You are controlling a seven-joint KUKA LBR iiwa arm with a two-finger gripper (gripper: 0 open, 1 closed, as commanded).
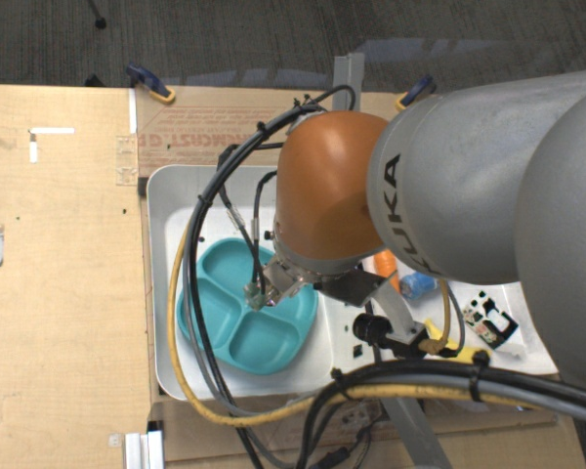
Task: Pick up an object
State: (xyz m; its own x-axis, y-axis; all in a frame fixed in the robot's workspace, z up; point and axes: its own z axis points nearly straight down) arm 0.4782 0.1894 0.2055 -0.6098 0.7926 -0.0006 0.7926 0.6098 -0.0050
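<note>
White bin (166,262) sits mid-frame on the wooden bench (59,262), holding a teal divided plate (244,316) at lower centre. Over its middle hangs the claw (259,296); whether it is parted or closed, I cannot tell.

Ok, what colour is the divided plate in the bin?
Teal blue; the divided plate shows clearly in the camera view.

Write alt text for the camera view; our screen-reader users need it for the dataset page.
A grey arm with an orange band reaches into a white bin, its gripper low over a teal divided plate. Small orange and blue items lie partly hidden beside the arm.
</note>
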